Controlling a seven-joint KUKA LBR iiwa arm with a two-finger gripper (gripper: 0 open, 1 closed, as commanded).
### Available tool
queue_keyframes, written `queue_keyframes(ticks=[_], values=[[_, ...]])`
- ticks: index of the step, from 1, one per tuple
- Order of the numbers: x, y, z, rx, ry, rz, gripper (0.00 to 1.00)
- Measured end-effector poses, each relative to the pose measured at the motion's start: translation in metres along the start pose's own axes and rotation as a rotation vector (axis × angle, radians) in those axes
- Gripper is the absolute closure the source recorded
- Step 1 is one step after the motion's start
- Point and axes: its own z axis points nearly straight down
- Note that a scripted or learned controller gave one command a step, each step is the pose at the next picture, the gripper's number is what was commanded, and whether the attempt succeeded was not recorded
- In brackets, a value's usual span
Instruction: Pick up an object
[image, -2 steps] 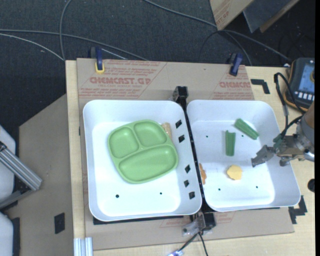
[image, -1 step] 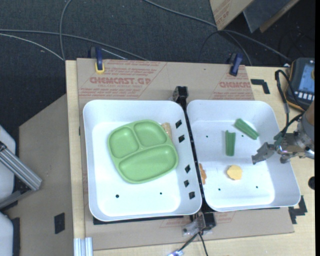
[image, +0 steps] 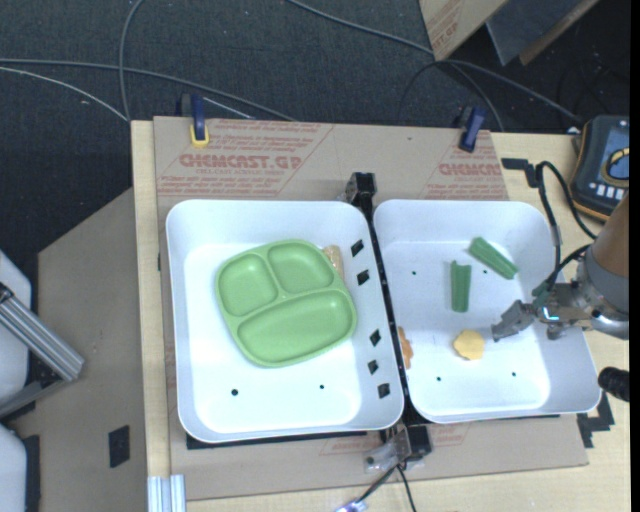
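In the right bin (image: 520, 390): gripper (image: 506, 325) low over the floor, fingers slightly parted, nothing between them.
Yellow lump (image: 469, 346) lies just beside the fingertips, toward the left and nearer the front rim, apart from them. Two green sticks (image: 460, 286) (image: 493, 257) lie farther back. Left bin (image: 200, 390) bears a green divided plate (image: 286, 301).

A grey arm (image: 612, 262) ends in a dark metal claw (image: 507, 327) with black cables looped alongside.

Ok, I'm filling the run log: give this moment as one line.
gripper low in right bin | beside yellow piece | nothing visibly held | green plate in left bin
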Motion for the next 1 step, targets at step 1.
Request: queue_keyframes(ticks=[1], values=[[-0.0009,0.0089,0.0575,0.000,0.000,-0.001,0.00]])
